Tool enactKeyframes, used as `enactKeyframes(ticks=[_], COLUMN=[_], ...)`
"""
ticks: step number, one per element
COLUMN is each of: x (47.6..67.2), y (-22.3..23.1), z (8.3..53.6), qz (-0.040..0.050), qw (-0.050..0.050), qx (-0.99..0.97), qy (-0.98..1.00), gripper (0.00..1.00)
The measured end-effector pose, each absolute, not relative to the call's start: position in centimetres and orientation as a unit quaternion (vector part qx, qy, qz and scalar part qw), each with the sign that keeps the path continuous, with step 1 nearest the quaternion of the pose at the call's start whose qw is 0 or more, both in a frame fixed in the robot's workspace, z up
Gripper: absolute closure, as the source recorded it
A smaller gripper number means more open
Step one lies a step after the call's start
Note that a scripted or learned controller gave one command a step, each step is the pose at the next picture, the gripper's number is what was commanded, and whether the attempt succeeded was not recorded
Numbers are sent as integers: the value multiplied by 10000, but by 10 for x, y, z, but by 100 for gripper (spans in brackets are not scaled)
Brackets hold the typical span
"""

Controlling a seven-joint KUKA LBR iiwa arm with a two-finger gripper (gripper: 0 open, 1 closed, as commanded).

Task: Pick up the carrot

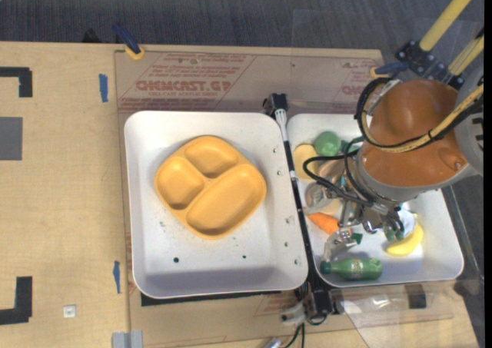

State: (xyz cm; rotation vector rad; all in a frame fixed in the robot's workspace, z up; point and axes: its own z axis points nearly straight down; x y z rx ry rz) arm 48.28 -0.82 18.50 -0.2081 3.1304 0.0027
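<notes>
Bins, two, shallow, white, side by side on a cardboard-covered bench point(69, 185). Left bin point(146, 262): holds one yellow-orange divided plate point(210, 185) with three compartments, lying flat near the bin's middle, nothing in its compartments; a few dark specks on the bin floor near and left of the plate. Right bin point(446, 262): holds several small items, partly hidden under the arm. Carrot point(324, 222), orange, lying on the floor of the right bin toward its left wall, roughly midway between far and near edges. Green bottle point(351, 266), lying on its side along the near edge of the right bin. Green round object point(327, 142) at the far left of the right bin, with a pale yellow item point(306, 156) just beside it to the left. Yellow banana-like item point(407, 243) at the near right of the same bin. Gripper point(347, 230) low over the right bin, just right of the carrot, between carrot and banana-like item; whether clenched or released cannot be told, and no object seen between its tips. Orange band point(411, 135) of the arm above it, covering the bin's far right part.
</notes>
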Motion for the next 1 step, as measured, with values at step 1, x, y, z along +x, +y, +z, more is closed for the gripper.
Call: enactKeyframes(ticks=[1], x=[485], y=[-42], z=[185], qz=[2], qw=[29], qx=[-78], qy=[10000], gripper=[0])
